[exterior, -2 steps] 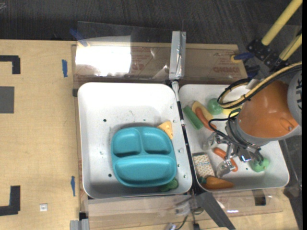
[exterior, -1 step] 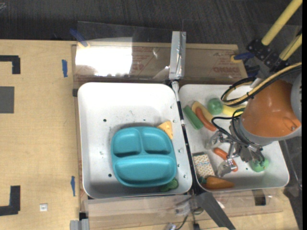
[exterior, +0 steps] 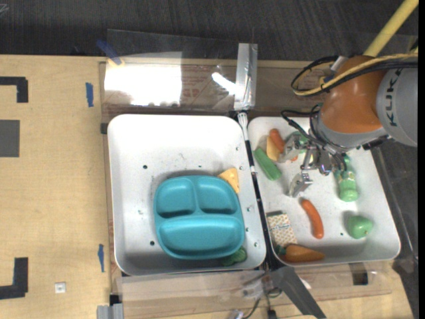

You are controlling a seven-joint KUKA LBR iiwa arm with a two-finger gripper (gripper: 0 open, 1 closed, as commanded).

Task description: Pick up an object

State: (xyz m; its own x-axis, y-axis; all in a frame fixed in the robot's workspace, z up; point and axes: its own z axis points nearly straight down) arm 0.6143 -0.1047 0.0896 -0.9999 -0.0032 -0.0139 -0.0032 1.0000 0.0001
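An object for picking lay all around my end effector [exterior: 304, 181] in the right bin [exterior: 385, 198]: I counted about eight small toy foods there. A red chili-like piece [exterior: 313, 218] sat just below my fingertips. An orange carrot-like piece [exterior: 303, 252] rested against the near wall, with a patterned square packet [exterior: 281, 227] beside it. A green elongated piece [exterior: 268, 164] and an orange-and-green one [exterior: 275, 143] lay near the divider. A green bottle-shaped piece [exterior: 347, 186] and a round green one [exterior: 359, 226] lay on the far right side.

My end effector hung low over the bin floor with nothing visible between its fingers; whether they were spread or closed, I could not tell.

The left bin [exterior: 133, 145] held one teal compartment tray [exterior: 198, 216] with three sections, one yellow wedge [exterior: 230, 178] at its upper right corner, and a green bit [exterior: 234, 258] peeking from under its lower edge.

On my grey arm casing [exterior: 398, 105], part of the letters "KU" could be read. The two white bins stood side by side on the tabletop [exterior: 46, 178].
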